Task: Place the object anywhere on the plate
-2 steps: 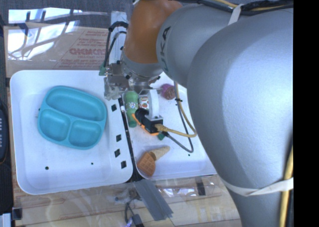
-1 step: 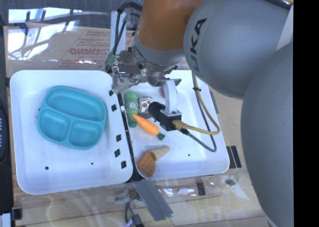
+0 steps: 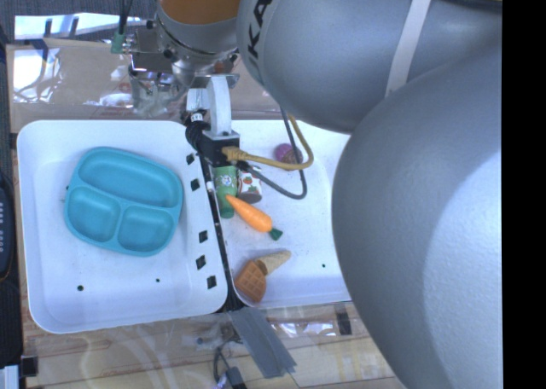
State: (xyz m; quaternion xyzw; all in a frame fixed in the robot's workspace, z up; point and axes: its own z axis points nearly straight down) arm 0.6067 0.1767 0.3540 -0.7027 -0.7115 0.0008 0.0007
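- Over in the left bin (image 3: 34, 208), the blue three-part plate (image 3: 124, 200) sits bare, so nothing has been delivered yet.
- Gripper (image 3: 158, 93) hangs high over the far rim of that bin. Clenched or released? I cannot tell, and I see nothing held in it.
- My read: this is the pick-up step, and next the gripper must travel right and drop into the right bin (image 3: 316, 242).
- Likeliest target (the task doesn't name one): the carrot (image 3: 252, 214), orange with a green tip, lying slantwise just beside a green can (image 3: 226, 184).
- A waffle cone (image 3: 260, 272) lies nearer; a purple thing (image 3: 286, 154) lies farther back.
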